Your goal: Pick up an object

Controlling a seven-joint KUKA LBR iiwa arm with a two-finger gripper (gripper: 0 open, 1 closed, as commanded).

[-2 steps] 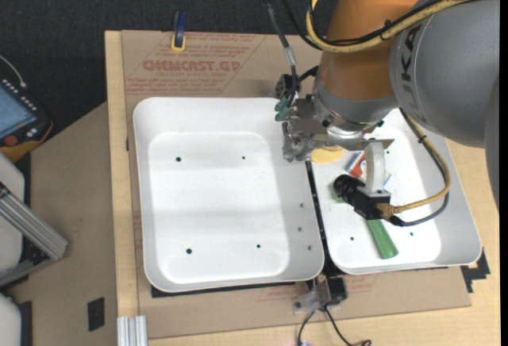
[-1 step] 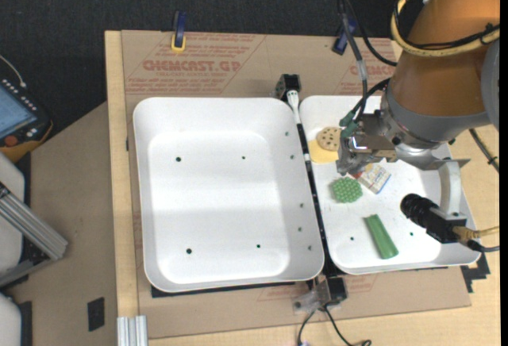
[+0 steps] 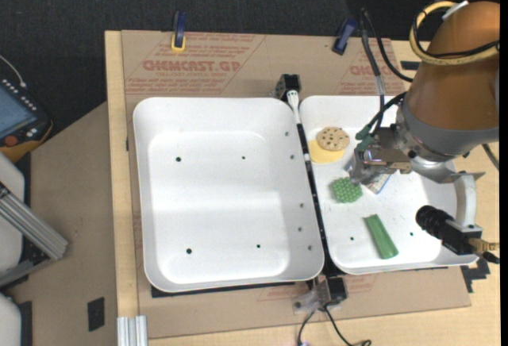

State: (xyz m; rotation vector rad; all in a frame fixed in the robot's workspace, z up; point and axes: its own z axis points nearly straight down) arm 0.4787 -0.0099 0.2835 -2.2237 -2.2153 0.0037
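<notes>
Gripper (image 3: 367,170) hanging low in right bin (image 3: 413,253), just beside green knobbly ball (image 3: 345,191). Finger state: cannot tell, too blurry under wrist. Round tan cookie-looking thing (image 3: 330,141) sitting near divider. Green bar (image 3: 381,236) lying toward front. Left bin (image 3: 159,138) sitting alongside.

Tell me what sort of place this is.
Probably a robotics lab test bench. A robot arm reaches over two shallow white bins on a cardboard sheet held by clamps, with small practice items such as a green block and a green ball.
</notes>
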